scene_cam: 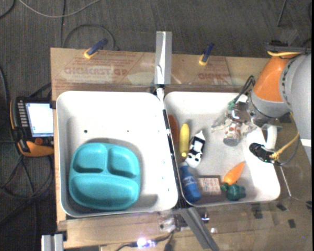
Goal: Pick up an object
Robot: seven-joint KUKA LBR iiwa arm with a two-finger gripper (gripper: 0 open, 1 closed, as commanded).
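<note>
The end effector (233,123) is hovering in the right bin (220,101); its grip cannot be told. Below it, the carrot (233,173) is lying diagonally, beside open floor.

Divided tray (105,175) in left bin (63,140), bottle (189,184), banana (184,139), carrot (234,172) in right bin (275,190)

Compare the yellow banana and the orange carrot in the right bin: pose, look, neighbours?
The banana is plain yellow and lies nearly straight up the view by the bin's left wall; the carrot is orange with a green top and lies slanted near the front wall. The banana sits beside a black-and-white toy; the carrot sits beside a small card. Both are elongated toy foods lying flat in the right bin, apart from the gripper.
</note>
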